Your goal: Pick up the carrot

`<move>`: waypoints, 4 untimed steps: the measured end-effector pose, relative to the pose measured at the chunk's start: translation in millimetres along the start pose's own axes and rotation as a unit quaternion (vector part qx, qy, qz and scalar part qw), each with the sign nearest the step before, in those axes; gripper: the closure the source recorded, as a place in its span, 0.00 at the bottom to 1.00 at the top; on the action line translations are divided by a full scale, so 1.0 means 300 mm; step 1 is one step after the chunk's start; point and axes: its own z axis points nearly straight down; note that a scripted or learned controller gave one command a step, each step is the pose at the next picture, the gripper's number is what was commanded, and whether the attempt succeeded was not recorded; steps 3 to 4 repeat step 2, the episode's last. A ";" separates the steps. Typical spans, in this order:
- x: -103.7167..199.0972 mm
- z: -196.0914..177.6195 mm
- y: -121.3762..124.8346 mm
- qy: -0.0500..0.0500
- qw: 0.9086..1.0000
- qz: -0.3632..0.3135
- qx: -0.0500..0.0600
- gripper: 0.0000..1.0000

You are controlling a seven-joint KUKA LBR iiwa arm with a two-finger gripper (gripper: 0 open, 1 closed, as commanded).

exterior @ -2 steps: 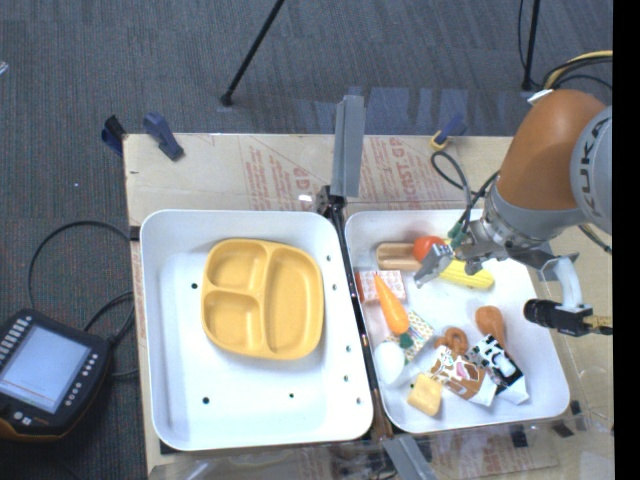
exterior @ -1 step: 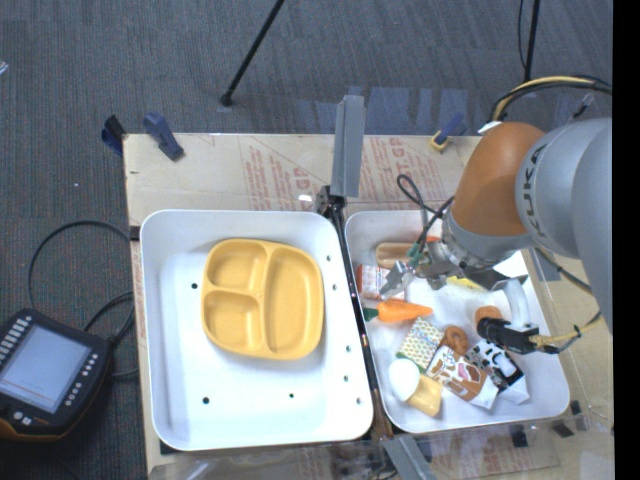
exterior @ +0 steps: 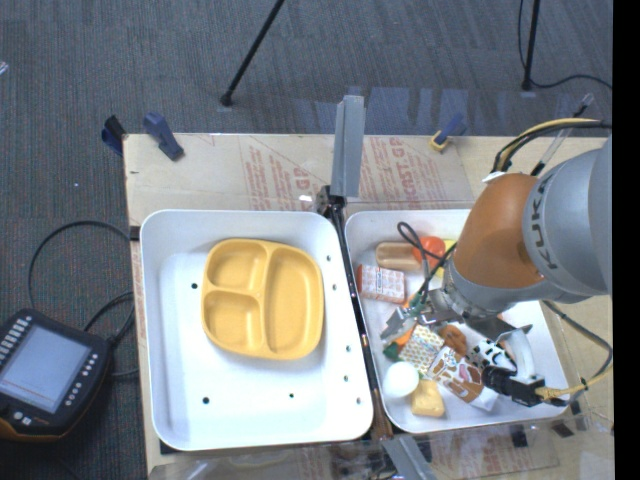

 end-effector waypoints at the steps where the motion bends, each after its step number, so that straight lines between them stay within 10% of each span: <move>1: -0.004 -0.030 0.000 0.000 1.000 0.003 0.000 1.00; 2: 0.104 -0.346 0.376 -0.001 1.000 0.026 -0.007 1.00; 4: 0.104 -0.346 0.376 -0.001 1.000 0.026 -0.007 1.00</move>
